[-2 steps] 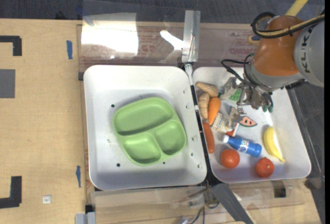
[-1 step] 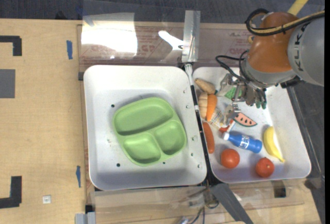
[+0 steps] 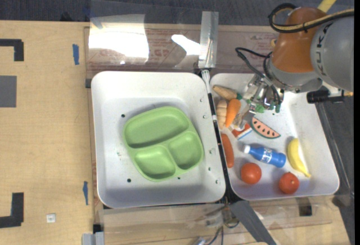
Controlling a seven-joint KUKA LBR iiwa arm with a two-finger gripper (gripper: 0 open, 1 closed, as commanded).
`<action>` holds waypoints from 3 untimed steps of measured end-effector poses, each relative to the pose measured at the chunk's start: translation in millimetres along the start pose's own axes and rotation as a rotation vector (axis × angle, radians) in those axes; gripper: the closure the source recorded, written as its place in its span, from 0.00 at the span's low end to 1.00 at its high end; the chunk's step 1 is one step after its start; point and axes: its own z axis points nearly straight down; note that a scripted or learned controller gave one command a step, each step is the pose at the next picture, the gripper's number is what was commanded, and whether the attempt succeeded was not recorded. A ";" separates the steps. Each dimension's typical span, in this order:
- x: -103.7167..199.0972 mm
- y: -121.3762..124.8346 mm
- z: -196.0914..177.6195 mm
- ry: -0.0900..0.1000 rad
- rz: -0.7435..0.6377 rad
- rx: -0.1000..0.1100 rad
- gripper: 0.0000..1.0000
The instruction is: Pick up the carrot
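Gripper hangs low over upper-left part of right bin, just right of carrot; finger opening can't be told from this angle. Carrot lies near bin's left wall, betw. bread roll and sausage. Left bin holds green tray.

Robotics lab bench, my test cell; plywood top with black marker shapes and blue tape tabs; two white bins side by side; toy plastic food as test props; my grey arm with orange band and loose cables overhead; dark carpet behind
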 end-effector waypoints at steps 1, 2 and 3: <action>-4.7 9.0 1.2 0.008 0.219 0.009 0.00; 52.6 55.8 -91.0 0.010 0.401 0.001 0.00; 107.4 38.8 -87.2 0.020 0.540 0.010 0.00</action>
